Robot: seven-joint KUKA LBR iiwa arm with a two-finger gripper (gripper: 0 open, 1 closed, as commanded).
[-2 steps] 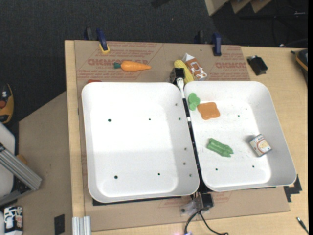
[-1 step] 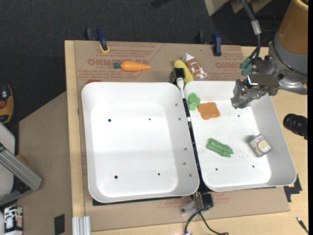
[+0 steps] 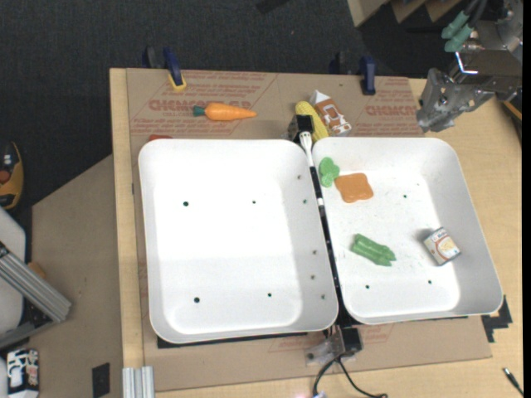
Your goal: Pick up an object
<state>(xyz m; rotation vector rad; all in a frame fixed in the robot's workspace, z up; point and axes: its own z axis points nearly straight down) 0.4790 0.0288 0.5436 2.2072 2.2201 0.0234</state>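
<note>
You see the candidates for picking lying in the right white shallow bin (image 3: 465, 222): a flat orange irregular piece (image 3: 355, 187) near the bin's upper left, a small light green rounded piece (image 3: 329, 172) just beside it, touching or nearly touching the bin's left rim, a darker green bumpy elongated piece (image 3: 372, 250) lower down toward the middle, and a small white and orange box-like packet (image 3: 441, 245) near the right wall, well apart from the others. The left white shallow bin (image 3: 166, 222) sits right beside it, their inner rims meeting along a dark seam. Beyond the bins, on the brown cardboard-covered surface (image 3: 133, 106), you find an orange toy carrot with a green top (image 3: 222, 113) above the left bin, and a yellow curved piece (image 3: 309, 114) next to a brown and white small packet (image 3: 333, 119) above the junction of the two bins. Two blue clamps (image 3: 173, 65) hold the board's far edge. The tool (image 3: 440, 106) hangs at the upper right, outside the right bin and above its far corner, touching none of the objects; you cannot tell from here whether it is open or closed
</note>
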